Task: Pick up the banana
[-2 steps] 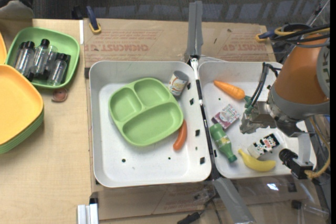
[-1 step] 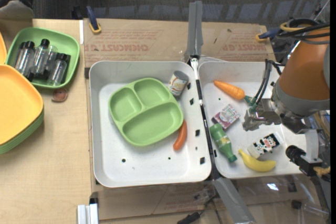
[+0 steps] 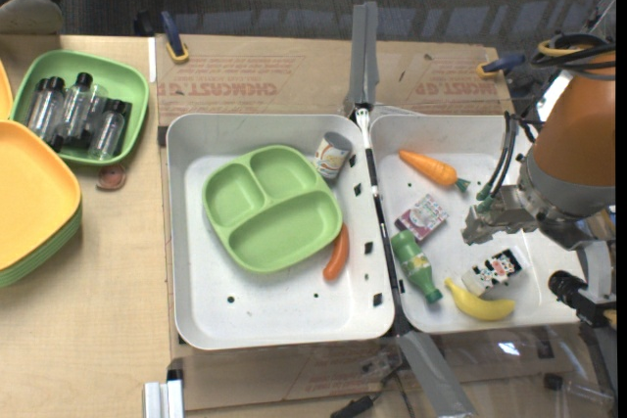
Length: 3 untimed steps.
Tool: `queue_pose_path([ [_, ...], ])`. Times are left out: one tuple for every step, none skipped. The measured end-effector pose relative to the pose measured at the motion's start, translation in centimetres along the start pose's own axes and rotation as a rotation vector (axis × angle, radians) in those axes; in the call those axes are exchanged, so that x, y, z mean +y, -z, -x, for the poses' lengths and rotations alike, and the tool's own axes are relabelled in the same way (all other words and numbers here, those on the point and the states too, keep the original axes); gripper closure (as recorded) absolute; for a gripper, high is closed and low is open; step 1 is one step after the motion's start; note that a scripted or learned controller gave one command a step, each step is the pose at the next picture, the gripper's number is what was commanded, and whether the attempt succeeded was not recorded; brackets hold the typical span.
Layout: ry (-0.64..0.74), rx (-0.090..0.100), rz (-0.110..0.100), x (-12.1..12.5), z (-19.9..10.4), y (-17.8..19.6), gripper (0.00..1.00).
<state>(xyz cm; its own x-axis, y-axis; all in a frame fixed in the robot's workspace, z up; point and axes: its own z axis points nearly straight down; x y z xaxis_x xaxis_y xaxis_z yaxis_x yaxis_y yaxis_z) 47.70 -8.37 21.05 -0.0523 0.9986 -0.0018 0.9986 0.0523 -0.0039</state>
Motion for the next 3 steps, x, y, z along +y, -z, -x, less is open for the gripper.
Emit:
queue_pose_path([
  [0.398,0.001,0.001,0.5,-8.4,-2.0,1.0],
  [0.604,0.001,0.003,0.2,-2.1,-2.0,1.0],
  [0.994,0.001,0.004,-0.2,4.8,-7.2,1.0],
])
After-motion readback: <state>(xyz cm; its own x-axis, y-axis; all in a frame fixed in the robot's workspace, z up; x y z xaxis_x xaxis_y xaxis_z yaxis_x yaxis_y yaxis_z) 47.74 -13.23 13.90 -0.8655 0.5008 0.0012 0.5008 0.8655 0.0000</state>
